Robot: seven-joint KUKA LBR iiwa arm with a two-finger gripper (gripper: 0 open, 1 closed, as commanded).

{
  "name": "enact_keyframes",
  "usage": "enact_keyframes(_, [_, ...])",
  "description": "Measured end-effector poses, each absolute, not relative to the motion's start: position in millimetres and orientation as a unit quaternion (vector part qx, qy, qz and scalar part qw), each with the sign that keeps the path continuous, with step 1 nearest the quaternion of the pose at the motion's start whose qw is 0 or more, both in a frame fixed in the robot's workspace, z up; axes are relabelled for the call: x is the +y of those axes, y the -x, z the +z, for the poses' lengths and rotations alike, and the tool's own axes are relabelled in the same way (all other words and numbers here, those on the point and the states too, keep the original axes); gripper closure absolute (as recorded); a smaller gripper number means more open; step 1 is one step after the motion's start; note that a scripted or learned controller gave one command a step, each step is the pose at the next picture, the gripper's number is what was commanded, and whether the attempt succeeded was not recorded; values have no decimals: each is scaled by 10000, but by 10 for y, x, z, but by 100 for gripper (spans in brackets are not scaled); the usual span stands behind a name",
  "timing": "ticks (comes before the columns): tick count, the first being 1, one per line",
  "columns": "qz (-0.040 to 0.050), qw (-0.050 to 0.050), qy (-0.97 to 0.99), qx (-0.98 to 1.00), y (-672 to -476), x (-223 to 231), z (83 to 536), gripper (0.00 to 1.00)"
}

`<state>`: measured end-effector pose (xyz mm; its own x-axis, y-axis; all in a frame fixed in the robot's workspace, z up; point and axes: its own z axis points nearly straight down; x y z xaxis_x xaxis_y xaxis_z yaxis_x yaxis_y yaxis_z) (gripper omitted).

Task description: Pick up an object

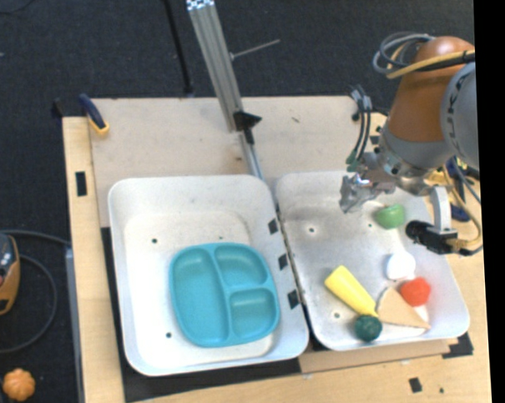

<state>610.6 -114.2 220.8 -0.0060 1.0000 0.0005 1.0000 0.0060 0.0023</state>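
Note:
My gripper point(350, 197) hangs over the far part of the right bin point(321, 235), above bare white floor, with nothing seen in it. A light green round piece point(392, 216) lies just to its right, apart from it. Nearer the front lie a white egg-shaped piece point(400, 265), a red ball point(416, 291), a tan wedge point(399, 310), a yellow block point(350, 289) and a dark green ball point(367, 327). The red ball rests against the wedge's top edge.
The left bin point(128, 219) holds a teal divided plate point(224, 294). An aluminium post point(219, 68) rises behind the bins, near their shared wall. A small orange pumpkin-like thing point(18, 383) sits off the bench at the lower left.

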Motion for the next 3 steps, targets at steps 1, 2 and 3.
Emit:
enact_keyframes(1, [12, 8, -7048, 7094, -6198, -696, 2188, 100])
enact_keyframes(2, [10, 8, -7049, 7093, -6406, -195, 2159, 100])
enact_keyframes(3, [14, 6, -7046, 7096, -6593, 307, 2157, 100])
